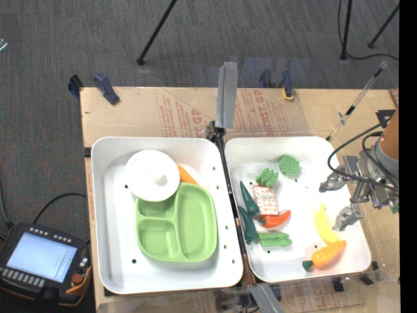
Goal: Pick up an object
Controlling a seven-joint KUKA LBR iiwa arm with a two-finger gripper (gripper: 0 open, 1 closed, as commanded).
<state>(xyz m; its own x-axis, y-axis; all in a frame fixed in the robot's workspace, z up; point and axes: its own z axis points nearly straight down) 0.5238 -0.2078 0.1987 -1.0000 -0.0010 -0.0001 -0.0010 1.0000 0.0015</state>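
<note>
Open gripper above banana

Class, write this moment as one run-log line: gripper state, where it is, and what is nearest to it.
gripper: open, holding nothing | position: over right bin, right side | nearest: yellow banana | pick: not yet done

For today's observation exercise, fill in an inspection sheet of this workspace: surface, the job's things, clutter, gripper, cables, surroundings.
Surface: cardboard-topped bench bearing the left bin and right bin.
Job's things: right bin holds a banana, orange toy, red toy, patterned card and green toys.
Clutter: left bin holds a green divided tray with a white round lid overlapping it.
Gripper: gripper open, above the right bin's right side, holding nothing.
Cables: dark cables loop by the wrist.
Surroundings: grey carpet, tripod legs, teach pendant, blue clamps.
</note>
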